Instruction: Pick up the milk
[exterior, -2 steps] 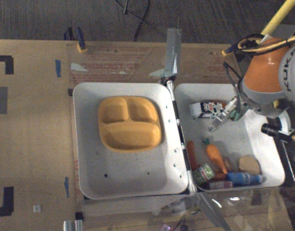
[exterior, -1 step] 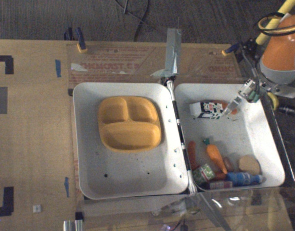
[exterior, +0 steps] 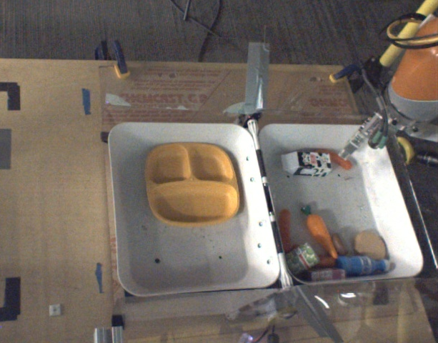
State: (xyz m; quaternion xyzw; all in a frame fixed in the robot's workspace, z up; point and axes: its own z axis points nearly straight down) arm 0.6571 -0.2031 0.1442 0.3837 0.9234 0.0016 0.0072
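The milk [exterior: 306, 163] is a small white carton with black cow patches. It lies on its side near the back of the right bin [exterior: 390, 191], with its reddish-orange end pointing right. My gripper [exterior: 349, 148] reaches down and to the left from the grey wrist at the right edge. Its tip is just above that reddish end, at the carton's right side. Nothing is visibly lifted; the carton rests on the bin floor.
At the front of the right bin lie a carrot [exterior: 320, 234], an orange sausage [exterior: 284, 227], a green can [exterior: 302, 257], a blue bottle [exterior: 361, 265] and a tan round cookie [exterior: 370, 244]. A yellow divided plate [exterior: 193, 183] sits in the left bin [exterior: 133, 263].
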